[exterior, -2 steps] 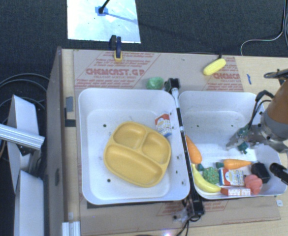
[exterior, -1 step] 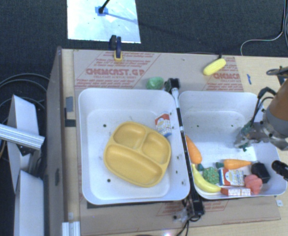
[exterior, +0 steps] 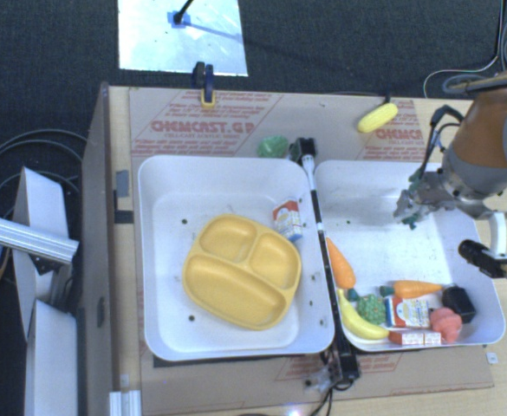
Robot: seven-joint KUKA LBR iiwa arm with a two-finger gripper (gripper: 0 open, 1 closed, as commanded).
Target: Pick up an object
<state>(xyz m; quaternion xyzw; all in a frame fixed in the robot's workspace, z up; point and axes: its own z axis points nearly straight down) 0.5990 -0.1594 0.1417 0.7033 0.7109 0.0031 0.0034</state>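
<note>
Where cardboard [exterior: 236,115] covers the bench, two white bins [exterior: 162,258], dark floor [exterior: 36,50]

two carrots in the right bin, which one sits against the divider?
The larger carrot, lying along the right bin's left wall by the divider, just above the banana. The other carrot lies flat further right, over the carton, apart from the wall.

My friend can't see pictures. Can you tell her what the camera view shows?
A grey and orange robot arm's gripper hangs over the right white bin, above toy food like a banana and carrot. The left bin holds a yellow divided plate.
</note>
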